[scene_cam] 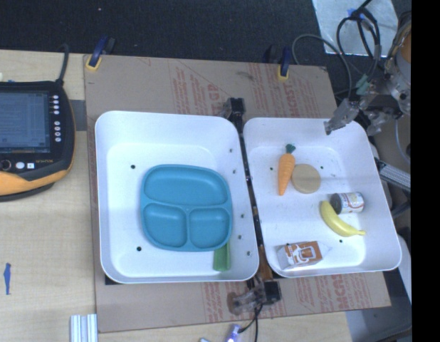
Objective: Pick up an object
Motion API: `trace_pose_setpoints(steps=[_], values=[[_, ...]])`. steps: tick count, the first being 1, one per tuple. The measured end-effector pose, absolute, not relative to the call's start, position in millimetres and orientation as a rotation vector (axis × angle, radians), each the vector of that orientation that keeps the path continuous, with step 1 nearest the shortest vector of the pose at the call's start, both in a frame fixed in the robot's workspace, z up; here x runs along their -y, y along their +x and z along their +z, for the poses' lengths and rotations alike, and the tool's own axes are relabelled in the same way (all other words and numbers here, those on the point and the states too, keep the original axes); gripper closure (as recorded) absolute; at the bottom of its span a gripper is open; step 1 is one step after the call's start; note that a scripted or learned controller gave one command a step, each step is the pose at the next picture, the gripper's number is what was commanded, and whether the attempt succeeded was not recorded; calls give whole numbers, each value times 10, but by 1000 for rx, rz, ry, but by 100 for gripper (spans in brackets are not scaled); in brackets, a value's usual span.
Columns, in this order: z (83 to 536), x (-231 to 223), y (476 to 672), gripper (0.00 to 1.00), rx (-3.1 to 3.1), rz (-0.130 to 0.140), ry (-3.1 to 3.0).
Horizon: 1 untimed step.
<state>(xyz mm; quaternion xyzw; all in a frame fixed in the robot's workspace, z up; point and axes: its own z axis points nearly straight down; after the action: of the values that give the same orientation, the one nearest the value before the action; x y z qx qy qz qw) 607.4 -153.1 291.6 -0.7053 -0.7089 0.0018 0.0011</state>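
1. The grey two-finger gripper hangs over the far right corner of the right white plastic bin. Whether its jaws are open or shut cannot be told, and nothing shows between them.
2. The things to pick all lie in the right bin: an orange toy carrot with a green top, a round tan disc touching it, a small can lying on its side, a yellow banana just beside the can, and a small brown and white carton at the near edge.
3. The carton looks like the easy pick, since it lies apart from the rest. The gripper should come straight down over its middle and close across its short side.
4. The carrot and disc touch, so a grab there could bump both.
5. The left white bin holds a blue plastic tray with three parts and a green piece.
6. Both bins sit on brown cardboard on a pale wooden bench. A black and orange screen pad lies at the far left.
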Motion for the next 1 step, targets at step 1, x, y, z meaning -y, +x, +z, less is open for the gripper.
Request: trace_pose_setpoints(steps=[1], values=[[1865,1038,5942,0,2226,8,-2212]])
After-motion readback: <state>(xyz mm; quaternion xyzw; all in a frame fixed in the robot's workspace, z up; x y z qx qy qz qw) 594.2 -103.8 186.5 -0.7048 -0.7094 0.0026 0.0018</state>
